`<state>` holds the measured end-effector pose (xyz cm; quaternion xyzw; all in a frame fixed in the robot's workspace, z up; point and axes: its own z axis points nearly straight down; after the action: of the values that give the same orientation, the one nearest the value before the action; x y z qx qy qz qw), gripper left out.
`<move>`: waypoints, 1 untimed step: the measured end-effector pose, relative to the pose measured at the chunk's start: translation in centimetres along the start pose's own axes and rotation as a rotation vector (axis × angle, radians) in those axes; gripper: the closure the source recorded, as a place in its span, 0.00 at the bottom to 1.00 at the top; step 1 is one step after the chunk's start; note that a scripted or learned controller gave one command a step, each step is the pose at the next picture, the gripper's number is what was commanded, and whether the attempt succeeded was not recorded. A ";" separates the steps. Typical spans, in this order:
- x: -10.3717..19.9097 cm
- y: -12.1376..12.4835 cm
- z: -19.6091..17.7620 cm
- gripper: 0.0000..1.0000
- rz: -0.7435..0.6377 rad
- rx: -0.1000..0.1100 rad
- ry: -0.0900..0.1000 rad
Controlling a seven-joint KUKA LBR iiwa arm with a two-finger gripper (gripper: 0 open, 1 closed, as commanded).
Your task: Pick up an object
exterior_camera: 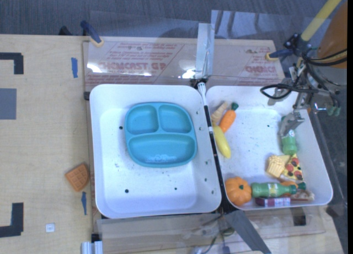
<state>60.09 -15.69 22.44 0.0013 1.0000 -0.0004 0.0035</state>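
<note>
— Bins are being considered first: which is being worked?

— The right bin (259, 118) is being worked; the left bin (110, 181) is being occupied by a blue divided plate (160, 134). The claw (289, 125) is being lowered at the right bin's far side, just above a green toy (289, 144). Whether it is spread or closed cannot be told.

— How is the green toy being judged?

— It is being taken for light, stiff, smooth plastic, likely slippery; its narrow middle is being favoured for the grip. A pumpkin (239, 190), bottle (273, 189), banana (222, 141) and carrot (228, 119) are lying well apart from it.
</note>
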 end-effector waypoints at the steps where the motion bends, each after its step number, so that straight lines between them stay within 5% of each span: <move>1: -2.8 4.5 11.9 0.00 -0.054 -0.005 0.013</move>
<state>63.01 -11.16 10.57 -0.0255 0.9997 0.0021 -0.0030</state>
